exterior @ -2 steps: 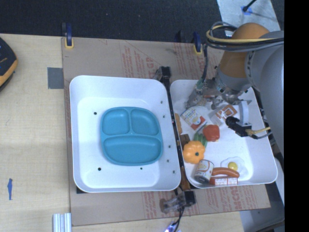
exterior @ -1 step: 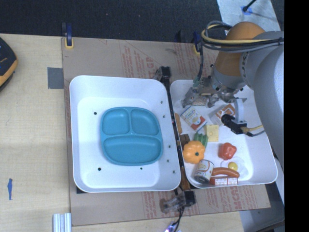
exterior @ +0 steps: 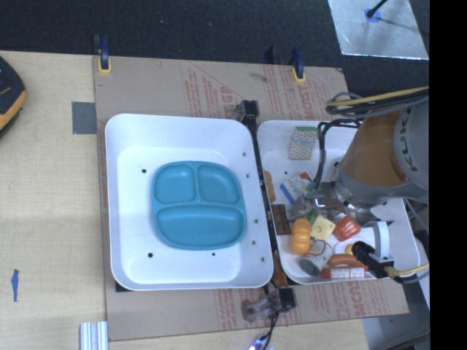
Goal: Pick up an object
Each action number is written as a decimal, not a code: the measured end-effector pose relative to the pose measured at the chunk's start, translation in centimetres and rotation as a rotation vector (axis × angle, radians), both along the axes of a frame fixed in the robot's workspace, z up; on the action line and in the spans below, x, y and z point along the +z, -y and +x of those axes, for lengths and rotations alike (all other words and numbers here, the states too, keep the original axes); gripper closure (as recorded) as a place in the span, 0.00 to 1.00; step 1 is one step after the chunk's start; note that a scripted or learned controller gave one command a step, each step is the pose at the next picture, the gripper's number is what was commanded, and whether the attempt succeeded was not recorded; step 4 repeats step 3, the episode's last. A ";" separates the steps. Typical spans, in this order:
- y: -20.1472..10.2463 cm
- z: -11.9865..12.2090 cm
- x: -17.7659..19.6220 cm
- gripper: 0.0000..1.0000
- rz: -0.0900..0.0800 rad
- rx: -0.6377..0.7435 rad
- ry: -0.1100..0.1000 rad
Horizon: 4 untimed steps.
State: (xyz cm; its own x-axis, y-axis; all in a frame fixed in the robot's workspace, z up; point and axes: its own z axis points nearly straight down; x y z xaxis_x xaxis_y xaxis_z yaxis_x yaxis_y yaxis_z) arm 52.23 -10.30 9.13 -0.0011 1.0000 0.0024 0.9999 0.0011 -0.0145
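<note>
The right bin [exterior: 281,143] holds a heap of small objects: an orange ball-like thing [exterior: 300,237], a yellow piece [exterior: 323,228], a red-orange piece [exterior: 347,229], a red and white flat item [exterior: 344,273], a blue stick [exterior: 290,192] and a patterned card [exterior: 301,143] at the back. My arm, grey with an orange band [exterior: 376,152], reaches down into this bin. The gripper [exterior: 319,204] is low over the heap's middle, just above the yellow piece. The wrist hides most of it.
The left bin [exterior: 124,144] holds a blue divided plate [exterior: 198,203]. Black clips sit on the wall between the bins at the back [exterior: 249,110] and front [exterior: 281,297]. Cables [exterior: 365,100] run over the arm. Both bins rest on a cardboard sheet [exterior: 182,86].
</note>
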 end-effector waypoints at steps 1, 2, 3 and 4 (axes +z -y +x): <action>-0.7 -2.8 0.1 0.00 -0.003 0.003 0.010; 0.8 1.4 0.1 0.00 -0.003 0.003 0.015; 0.9 1.2 1.1 1.00 -0.003 0.005 0.011; 0.9 1.2 1.1 1.00 -0.003 0.005 0.011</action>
